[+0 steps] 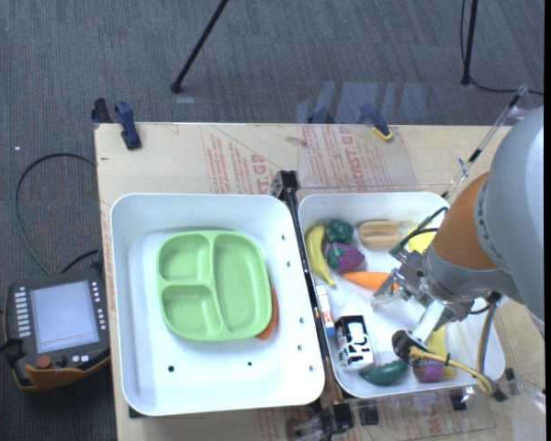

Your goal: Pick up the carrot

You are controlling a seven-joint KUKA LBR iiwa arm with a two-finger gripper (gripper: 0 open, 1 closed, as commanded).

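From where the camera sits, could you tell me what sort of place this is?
Most likely a robotics lab: a bench bearing two white bins, a teach pendant on grey carpet, tripod legs behind, and toy food including a carrot.

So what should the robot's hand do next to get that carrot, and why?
Probably a short shift toward the left bin, then down. The hand sits at the carrot's right end, not over its middle. The carrot lies flat in the right bin, with the purple vegetable close above it, so centring first seems safer.
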